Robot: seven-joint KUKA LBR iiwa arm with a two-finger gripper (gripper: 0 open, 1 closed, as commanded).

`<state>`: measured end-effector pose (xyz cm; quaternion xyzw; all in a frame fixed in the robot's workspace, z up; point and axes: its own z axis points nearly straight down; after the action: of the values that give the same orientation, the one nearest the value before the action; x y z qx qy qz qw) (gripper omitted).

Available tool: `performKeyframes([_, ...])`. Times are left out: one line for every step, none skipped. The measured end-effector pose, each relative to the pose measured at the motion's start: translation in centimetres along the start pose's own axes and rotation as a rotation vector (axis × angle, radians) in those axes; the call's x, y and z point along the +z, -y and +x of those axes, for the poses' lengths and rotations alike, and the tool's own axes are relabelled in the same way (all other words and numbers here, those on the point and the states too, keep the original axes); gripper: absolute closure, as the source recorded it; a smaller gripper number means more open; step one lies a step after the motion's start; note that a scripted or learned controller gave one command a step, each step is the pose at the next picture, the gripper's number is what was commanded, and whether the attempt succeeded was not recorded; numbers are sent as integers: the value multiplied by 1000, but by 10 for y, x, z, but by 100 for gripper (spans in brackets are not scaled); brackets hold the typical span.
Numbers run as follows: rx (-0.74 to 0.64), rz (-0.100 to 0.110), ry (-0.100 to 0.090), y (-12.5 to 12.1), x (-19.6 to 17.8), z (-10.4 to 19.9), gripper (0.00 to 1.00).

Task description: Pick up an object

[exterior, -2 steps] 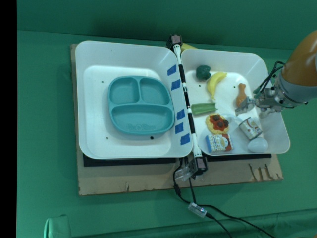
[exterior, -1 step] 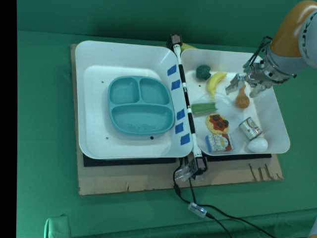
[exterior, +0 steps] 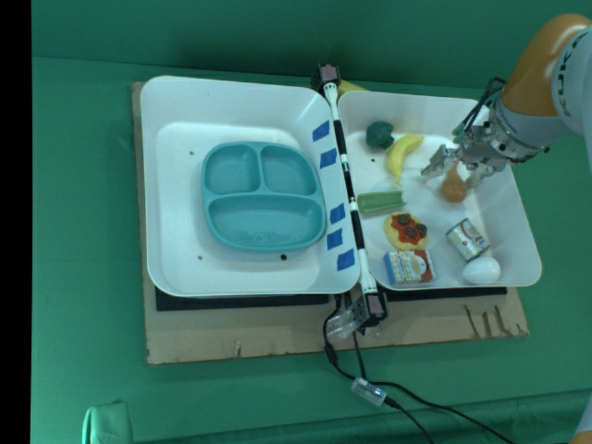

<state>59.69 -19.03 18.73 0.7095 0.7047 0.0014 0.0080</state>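
Orange object (exterior: 453, 188), small and rounded, sits between the gripper's (exterior: 456, 165) spread fingers; not clamped.

left bin (exterior: 166, 155): divided plate (exterior: 264, 197) lying inside | right bin (exterior: 518, 239): banana (exterior: 400, 153) sitting behind pizza slice (exterior: 406, 230); egg (exterior: 481, 270) resting right of carton (exterior: 410, 266)

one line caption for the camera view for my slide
Pincer poised over an orange object in the right bin; teal plate in the left.
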Motion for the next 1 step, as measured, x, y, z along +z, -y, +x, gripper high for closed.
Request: performKeyframes([5, -17, 11, -3, -18, -4, 100])
